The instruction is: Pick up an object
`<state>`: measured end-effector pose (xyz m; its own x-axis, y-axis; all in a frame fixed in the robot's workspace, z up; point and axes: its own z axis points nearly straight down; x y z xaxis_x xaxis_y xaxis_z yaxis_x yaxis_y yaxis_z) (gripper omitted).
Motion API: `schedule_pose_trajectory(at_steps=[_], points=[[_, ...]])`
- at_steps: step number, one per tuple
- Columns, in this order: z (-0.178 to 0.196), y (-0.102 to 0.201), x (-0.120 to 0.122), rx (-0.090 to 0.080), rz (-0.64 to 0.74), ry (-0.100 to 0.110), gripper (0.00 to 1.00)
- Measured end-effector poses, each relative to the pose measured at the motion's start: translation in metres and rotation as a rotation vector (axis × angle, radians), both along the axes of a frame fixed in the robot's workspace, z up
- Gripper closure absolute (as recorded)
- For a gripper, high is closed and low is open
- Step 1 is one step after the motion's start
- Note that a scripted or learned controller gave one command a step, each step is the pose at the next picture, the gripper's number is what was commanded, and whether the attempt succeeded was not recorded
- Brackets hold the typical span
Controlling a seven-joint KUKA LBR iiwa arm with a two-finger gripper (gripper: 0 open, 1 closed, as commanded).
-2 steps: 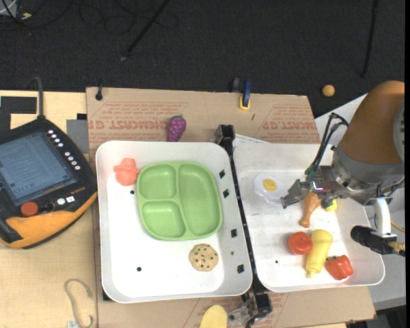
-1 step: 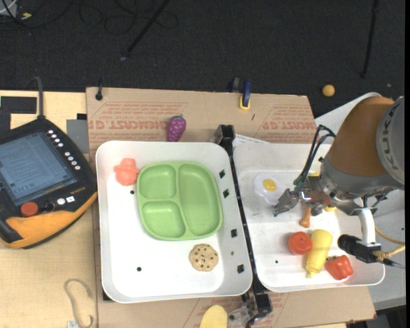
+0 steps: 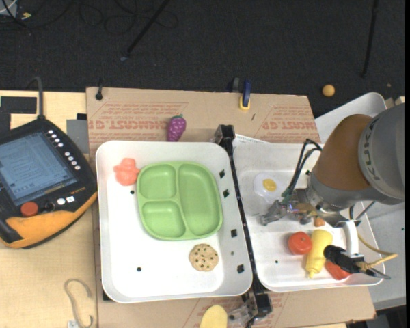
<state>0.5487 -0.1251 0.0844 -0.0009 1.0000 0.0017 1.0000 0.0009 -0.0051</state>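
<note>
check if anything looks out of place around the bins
Yes, three toys sit outside the bins: a purple grape bunch on the cardboard behind the left bin, a yellow piece on the cardboard by the front edge, and a small orange ball on the dark floor beyond the bench.

arm (image 3: 389, 149): grey, rounded | wrist band: orange-brown | cables: dark, thin | fingers: metallic, seemingly

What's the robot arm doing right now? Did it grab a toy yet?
Gripper low in right bin, grip unclear. Fried egg beside it, tomato and yellow bottle nearby. Nothing seen held.
</note>
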Motion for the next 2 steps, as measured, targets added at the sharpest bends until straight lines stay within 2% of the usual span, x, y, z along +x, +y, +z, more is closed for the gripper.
schedule_pose_trajectory(at_steps=[1,2], points=[[0.013,-0.002,0.000,0.001,-0.007,-0.001,1.00],[0.075,-0.001,-0.003,-0.002,-0.001,-0.007,1.00]])
